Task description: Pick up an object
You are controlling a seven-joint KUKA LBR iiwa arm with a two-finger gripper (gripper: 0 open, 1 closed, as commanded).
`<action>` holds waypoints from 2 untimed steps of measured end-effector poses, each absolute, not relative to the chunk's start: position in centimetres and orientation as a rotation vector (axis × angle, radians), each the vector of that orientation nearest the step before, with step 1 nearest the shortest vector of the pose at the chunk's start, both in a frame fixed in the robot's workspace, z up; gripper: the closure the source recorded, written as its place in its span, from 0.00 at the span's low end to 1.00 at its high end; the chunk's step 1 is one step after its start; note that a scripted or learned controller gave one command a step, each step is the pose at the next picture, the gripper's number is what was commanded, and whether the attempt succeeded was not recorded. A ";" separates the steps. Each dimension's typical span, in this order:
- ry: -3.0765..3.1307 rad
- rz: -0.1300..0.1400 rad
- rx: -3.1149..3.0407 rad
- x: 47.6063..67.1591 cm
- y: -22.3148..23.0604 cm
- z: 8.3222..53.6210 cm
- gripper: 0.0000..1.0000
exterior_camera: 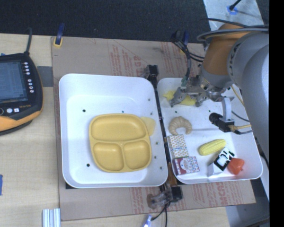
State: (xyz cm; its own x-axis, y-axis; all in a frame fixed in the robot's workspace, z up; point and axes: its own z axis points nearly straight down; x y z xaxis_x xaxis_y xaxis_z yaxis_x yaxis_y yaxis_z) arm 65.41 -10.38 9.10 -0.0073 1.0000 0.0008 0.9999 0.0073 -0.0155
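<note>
Camera view: gripper point(188, 97) over half-hidden yellow item point(169, 95) (identity unclear).

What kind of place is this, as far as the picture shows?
Probably a robotics lab test bench, not a kitchen: a grey arm reaches over two white bins, a teach pendant lies on the bench, and toy food such as a croissant lies in the right bin.

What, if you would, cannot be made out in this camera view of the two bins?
- Gripper: finger state unclear, too small and cluttered.
- Yellow object under it: mostly covered by the gripper, identity unclear.
- Print on the two small cartons: too small to read.
- Right bin: far corner hidden behind the arm.
</note>
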 end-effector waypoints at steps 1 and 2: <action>-2.224 0.002 -2.219 65.6 -17.6 15.8 0.00; -2.224 0.008 -2.212 55.2 -14.7 9.9 0.00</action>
State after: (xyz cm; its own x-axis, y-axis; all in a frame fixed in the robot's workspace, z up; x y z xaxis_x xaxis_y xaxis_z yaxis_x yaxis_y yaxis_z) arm 55.22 -14.69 9.87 -0.0053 1.0000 0.0002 1.0000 0.0053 -0.0071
